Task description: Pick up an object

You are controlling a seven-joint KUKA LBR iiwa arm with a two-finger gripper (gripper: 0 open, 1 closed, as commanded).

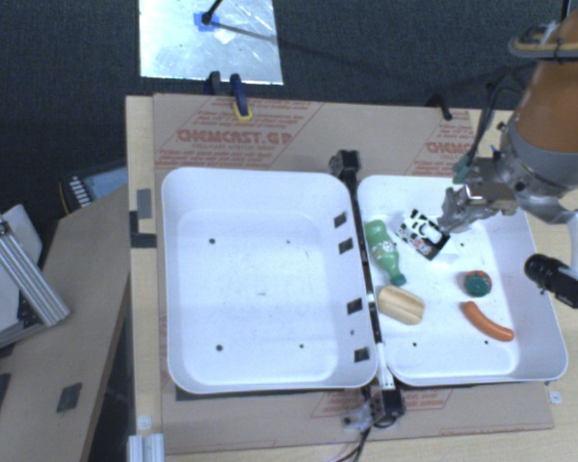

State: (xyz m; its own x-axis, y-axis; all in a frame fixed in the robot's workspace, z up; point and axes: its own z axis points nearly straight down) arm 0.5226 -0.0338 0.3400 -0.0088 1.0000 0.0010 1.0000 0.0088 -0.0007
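My gripper (450, 221) hangs over the upper middle of the right bin (535, 354), reaching in from the right. Just below and left of its tip lies a black-and-white patterned object (420, 233); I cannot see whether they touch. A green bottle (383, 248) lies along the bin's left side. Below it sits a tan bread-like block (402, 304). A small teal and red ball (477, 283) rests to the right, and an orange sausage (487, 320) lies below that.
The left bin (260, 277) sits beside the right one, joined by a black clamp strip (361, 277). Both rest on a cardboard sheet (299, 133). A foil-like sheet (210, 25) lies at the back. A metal frame (14, 268) stands at the far left.
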